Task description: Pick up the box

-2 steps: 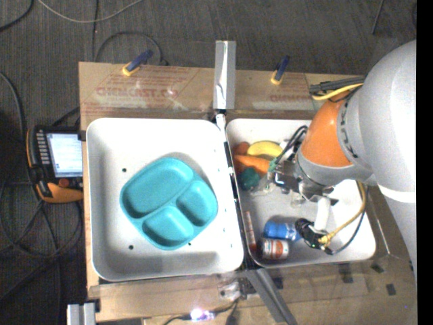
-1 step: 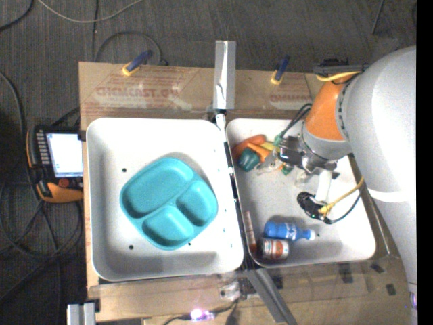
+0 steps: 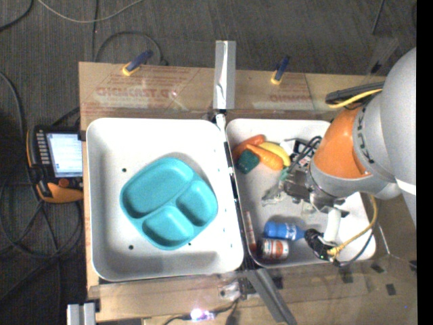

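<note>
Claw (image 3: 284, 185) low in right bin (image 3: 352, 256), centre, opening cannot tell | teal box (image 3: 247, 161) near far-left corner beside banana (image 3: 274, 153), ungrasped | cans (image 3: 277, 239) along near edge

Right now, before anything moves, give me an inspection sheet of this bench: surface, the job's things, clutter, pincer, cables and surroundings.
Surface: two shallow white bins side by side, left bin and right bin, on a brown board.
Job's things: a small teal block, possibly the box, lies in the right bin's upper left corner beside orange and yellow toy pieces.
Clutter: teal divided tray in the left bin; blue can and red-banded can lying in the right bin.
Pincer: the pincer sits low over the right bin's middle; finger state unclear.
Cables: yellow cable loops under the arm; dark cables on the floor.
Surroundings: handheld pendant left of the bins; two clamps on the far edge.
</note>
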